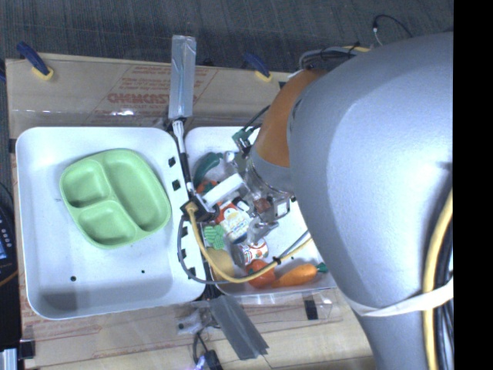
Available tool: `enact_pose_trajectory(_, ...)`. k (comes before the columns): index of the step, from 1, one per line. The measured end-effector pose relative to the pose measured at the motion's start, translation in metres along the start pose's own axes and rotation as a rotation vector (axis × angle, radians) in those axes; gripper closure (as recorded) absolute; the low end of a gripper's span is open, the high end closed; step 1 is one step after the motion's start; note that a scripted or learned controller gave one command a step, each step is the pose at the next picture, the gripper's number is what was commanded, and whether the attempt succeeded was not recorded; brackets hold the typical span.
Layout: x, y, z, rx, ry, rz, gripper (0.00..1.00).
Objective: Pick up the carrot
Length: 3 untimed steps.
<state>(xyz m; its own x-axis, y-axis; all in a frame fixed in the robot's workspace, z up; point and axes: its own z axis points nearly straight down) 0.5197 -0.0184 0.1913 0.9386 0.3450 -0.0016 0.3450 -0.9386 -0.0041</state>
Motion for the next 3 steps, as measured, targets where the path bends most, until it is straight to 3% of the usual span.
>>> enact_pose_trajectory(1,0.018,0.072,0.001,-0.001,-0.003,0.002,0.00)
enact_pose_trajectory(2,-0.038,0.067,0.071,0.001,-0.004,0.013,0.00)
enact_pose_trajectory(3,-0.037,0.067,0.058,0.002,0.000,0.008,1.00)
